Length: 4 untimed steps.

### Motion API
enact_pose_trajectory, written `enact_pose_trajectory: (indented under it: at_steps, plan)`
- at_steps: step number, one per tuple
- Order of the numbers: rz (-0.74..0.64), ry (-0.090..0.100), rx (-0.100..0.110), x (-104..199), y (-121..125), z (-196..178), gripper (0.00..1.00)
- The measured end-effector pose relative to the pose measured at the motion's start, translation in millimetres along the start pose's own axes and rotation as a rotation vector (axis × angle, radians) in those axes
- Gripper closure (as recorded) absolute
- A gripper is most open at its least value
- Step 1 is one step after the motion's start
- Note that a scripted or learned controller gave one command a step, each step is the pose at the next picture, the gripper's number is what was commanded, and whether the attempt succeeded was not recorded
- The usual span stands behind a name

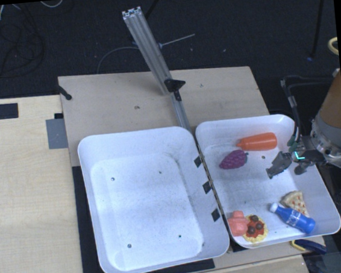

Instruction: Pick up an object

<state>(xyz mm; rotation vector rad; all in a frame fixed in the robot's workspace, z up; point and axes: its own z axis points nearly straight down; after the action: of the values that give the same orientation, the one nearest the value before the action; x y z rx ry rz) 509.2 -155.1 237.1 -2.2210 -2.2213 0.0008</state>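
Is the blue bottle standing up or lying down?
Lying down. The blue bottle rests on its side on the floor of the right bin, white cap pointing up-left, next to the waffle-like toy.

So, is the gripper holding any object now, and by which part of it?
Nothing is held. The gripper hangs over the right bin with its fingers open, below the orange carrot and right of the purple grapes.

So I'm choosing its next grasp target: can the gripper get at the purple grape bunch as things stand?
Probably yes. The gripper hangs over the right bin, and the purple grape bunch lies just to its left on bare floor, apart from the orange carrot, with nothing between them.
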Motion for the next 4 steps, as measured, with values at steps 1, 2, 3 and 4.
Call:
enact_pose_trajectory:
  at_steps: [1, 2, 3, 4]
  plan:
    - [0.0, 0.0, 0.0, 0.0, 0.0, 0.0, 0.0]
    - [0.0, 0.001, 0.004, -2.9, -0.7, 42.9, 0.0]
    - [0.0, 0.001, 0.004, -7.1, 1.1, 86.9, 0.0]
    - [-0.001, 0.001, 0.004, -6.4, -0.1, 139.7, 0.0]
